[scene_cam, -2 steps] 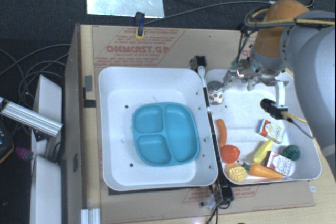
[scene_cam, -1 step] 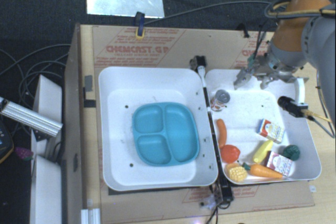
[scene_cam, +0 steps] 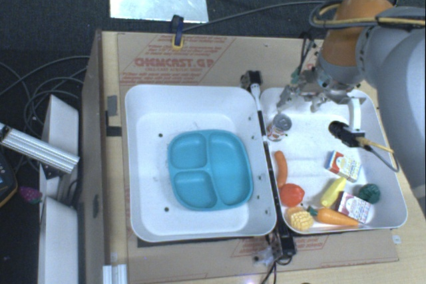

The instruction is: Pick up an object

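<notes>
orange carrot (scene_cam: pixel 336 217) and yellow corn (scene_cam: pixel 299 217) are lying at the near edge of the right bin (scene_cam: pixel 309 149), with a red tomato (scene_cam: pixel 291 194) and a small printed carton (scene_cam: pixel 343 165) sitting just behind; its print is too small to read. a small grey-capped bottle (scene_cam: pixel 280 126) is standing farther back by the bin's left wall, just below-left of the gripper (scene_cam: pixel 305 98), apart from it. whether the gripper is gaping or closed cannot be told. red lettering on the cardboard (scene_cam: pixel 174 63) beyond is reading "chemcast gp".

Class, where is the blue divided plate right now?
In the camera view, the blue divided plate lies flat in the left white bin, toward its right wall, across from the red tomato in the other bin.
</notes>
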Motion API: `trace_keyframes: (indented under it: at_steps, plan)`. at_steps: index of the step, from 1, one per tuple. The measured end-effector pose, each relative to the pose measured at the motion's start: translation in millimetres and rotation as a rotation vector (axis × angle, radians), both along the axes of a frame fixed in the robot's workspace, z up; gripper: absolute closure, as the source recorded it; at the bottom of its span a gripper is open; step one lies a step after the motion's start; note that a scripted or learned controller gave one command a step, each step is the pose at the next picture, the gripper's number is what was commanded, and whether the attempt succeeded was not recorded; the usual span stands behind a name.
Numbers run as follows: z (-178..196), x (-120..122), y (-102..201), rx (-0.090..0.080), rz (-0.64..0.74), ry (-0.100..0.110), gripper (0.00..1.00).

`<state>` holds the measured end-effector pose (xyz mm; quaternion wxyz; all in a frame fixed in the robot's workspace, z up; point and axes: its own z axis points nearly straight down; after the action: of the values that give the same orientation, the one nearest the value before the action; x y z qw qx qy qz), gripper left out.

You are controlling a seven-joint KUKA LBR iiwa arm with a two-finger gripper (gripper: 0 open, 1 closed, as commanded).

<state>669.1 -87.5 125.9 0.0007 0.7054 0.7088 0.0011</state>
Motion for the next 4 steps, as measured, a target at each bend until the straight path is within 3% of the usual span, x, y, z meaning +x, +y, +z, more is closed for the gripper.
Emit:
trace_keyframes:
  at_steps: [2,3,4]
  plan:
    - [14.3,0.1,-22.6,-0.002,-0.003,0.000,0.00]
    - [-4.6,-0.1,3.4,0.000,0.000,0.000,0.00]
    - [7.0,1.0,3.1,-0.001,0.003,-0.003,1.00]
